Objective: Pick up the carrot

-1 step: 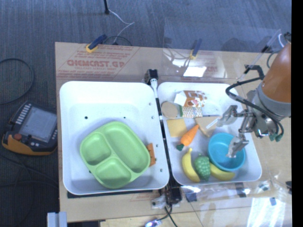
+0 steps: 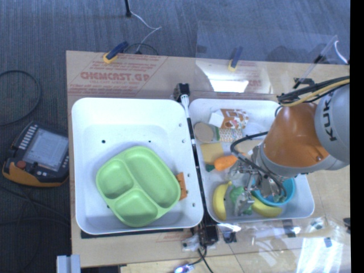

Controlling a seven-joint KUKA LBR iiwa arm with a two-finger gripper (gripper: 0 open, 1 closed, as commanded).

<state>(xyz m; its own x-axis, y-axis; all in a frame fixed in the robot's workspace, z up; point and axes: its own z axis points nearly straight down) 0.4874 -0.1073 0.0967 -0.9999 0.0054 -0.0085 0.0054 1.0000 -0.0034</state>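
The carrot (image 2: pixel 225 162) lies in the right bin (image 2: pixel 307 209), near its left wall at about mid-length, just beside a yellow block (image 2: pixel 210 152). The gripper (image 2: pixel 249 191) hangs low over the bin's front half, just right of the carrot and apart from it; how wide it stands I cannot tell, as clutter hides its tip. Below it lie a banana (image 2: pixel 219 201) and what may be a blue bowl (image 2: pixel 284 195). The left bin (image 2: pixel 85 129) holds a green divided plate (image 2: pixel 138 185).
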